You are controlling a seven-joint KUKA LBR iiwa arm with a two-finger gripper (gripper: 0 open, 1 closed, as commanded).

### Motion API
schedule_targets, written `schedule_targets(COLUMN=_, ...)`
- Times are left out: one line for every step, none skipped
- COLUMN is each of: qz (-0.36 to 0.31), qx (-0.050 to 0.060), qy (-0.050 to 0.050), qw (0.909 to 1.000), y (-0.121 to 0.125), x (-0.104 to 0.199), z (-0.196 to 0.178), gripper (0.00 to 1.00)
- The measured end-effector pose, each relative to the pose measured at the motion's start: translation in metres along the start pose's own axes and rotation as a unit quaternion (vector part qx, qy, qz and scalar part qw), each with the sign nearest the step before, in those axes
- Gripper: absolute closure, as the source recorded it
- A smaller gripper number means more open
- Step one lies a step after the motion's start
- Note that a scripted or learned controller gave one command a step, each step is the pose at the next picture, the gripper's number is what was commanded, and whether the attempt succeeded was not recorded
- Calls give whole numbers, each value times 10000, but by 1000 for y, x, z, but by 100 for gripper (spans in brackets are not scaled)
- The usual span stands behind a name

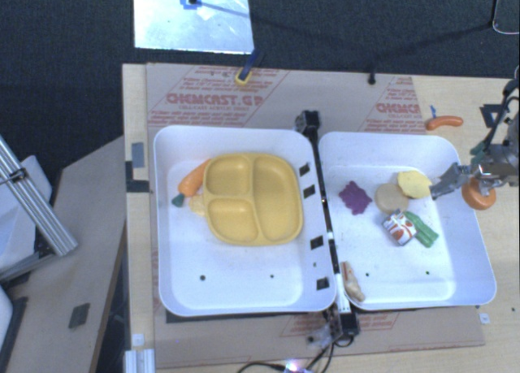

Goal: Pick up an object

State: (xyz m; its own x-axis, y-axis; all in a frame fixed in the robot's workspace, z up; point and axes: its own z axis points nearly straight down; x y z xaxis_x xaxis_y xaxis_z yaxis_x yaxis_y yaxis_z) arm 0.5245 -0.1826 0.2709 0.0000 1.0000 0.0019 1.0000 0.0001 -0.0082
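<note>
— What sits in the right bin?
— A purple piece, a tan disc, a yellow disc, a red-and-white can beside a green item lying diagonally, upper left to lower right.
— And the end effector?
— At the bin's right rim; whether it is open or closed cannot be told.

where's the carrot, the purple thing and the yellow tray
carrot [193,177]: camera view, middle of its orange body, left bin.
purple thing [355,197]: camera view, its centre, right bin.
yellow tray [251,201]: camera view, central divider, left bin.
</note>
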Motion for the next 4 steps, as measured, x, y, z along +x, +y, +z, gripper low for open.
schedule_targets(qz=-14, qx=-48, qy=-12, qw=10000, y=2, x=0, z=-5, gripper=0)
schedule_targets(qz=-9, qx=-33, qy=-6, qw=10000, y=-1, x=6, z=39, gripper=0)
schedule_targets(qz=-8, qx=-19, qy=-2, qw=10000, y=-3, x=7, z=101, gripper=0)
schedule_targets(qz=-4, qx=-40, qy=-7, qw=10000, y=2, x=0, z=159, gripper=0)
